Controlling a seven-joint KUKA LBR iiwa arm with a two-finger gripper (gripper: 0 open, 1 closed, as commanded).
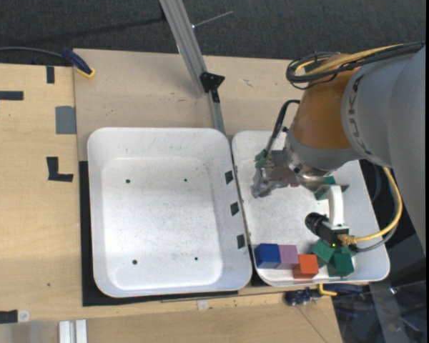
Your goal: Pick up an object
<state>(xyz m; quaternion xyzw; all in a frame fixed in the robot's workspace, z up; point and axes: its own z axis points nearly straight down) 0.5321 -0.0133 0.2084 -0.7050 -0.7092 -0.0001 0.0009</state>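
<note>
The arm reaches in from the right over the right bin (272, 224). Its gripper (263, 181) hangs above the bin's upper left part, close to the wall shared with the left bin. Nothing shows between its fingers. Along the right bin's near edge lie a blue cube (268, 255), a lilac block (289, 255), an orange block (307, 264) and green blocks (334, 257). They lie well below the gripper in the view, apart from it. The wrist hides part of the bin's far side.
The left bin (161, 209) stands beside the right one, sharing a wall. A slanted metal pole (189, 45) rises behind the bins. A yellow cable (375, 227) and a black fitting (316, 224) hang off the arm over the right bin.
</note>
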